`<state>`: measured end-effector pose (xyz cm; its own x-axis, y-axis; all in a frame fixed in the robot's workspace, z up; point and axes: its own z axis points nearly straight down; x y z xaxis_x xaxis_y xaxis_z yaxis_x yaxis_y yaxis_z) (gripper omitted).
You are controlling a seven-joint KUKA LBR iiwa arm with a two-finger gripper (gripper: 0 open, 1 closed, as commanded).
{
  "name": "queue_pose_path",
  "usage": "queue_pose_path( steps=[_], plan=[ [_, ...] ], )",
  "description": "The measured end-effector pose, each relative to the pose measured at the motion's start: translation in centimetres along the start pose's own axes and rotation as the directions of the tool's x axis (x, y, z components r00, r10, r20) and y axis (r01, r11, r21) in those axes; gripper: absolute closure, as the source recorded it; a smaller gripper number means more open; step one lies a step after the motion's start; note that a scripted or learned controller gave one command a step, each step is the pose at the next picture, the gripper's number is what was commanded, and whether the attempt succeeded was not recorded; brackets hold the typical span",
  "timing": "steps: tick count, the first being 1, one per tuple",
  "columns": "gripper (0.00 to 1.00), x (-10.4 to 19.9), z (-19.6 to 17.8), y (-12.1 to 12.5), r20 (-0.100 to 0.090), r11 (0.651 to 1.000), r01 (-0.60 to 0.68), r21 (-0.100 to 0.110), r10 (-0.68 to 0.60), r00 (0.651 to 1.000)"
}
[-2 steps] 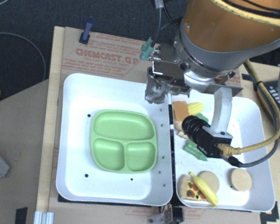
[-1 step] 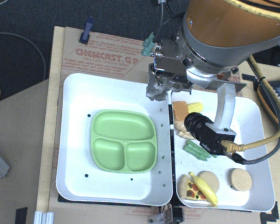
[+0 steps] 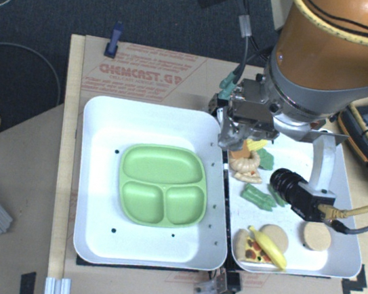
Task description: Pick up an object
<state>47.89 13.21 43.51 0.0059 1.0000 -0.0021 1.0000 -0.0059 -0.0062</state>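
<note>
My gripper (image 3: 234,138) hangs over the far left corner of the right bin (image 3: 337,265), just above a tan pretzel-shaped toy (image 3: 244,163). A small yellow piece (image 3: 259,146) lies right beside the gripper, partly hidden by it. Nearer in the same bin lie a green bean pod (image 3: 259,197), a pizza slice (image 3: 249,248), a yellow banana (image 3: 271,250) resting across a round bun (image 3: 278,235), and a tan disc (image 3: 316,237). Nothing visibly hangs from the gripper.
The left bin (image 3: 96,164) holds a green divided plate (image 3: 162,185). The wall where the two bins meet runs directly under the gripper. A blue clip (image 3: 113,40) lies on the cardboard behind the bins.
</note>
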Motion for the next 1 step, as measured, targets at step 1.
queue_pose_path(
  steps=[1],
  plan=[
    [1.0, -6.88, 11.16, 0.04, 0.001, 1.0, -0.002, 0.005, 0.002, 1.0]
  ],
)
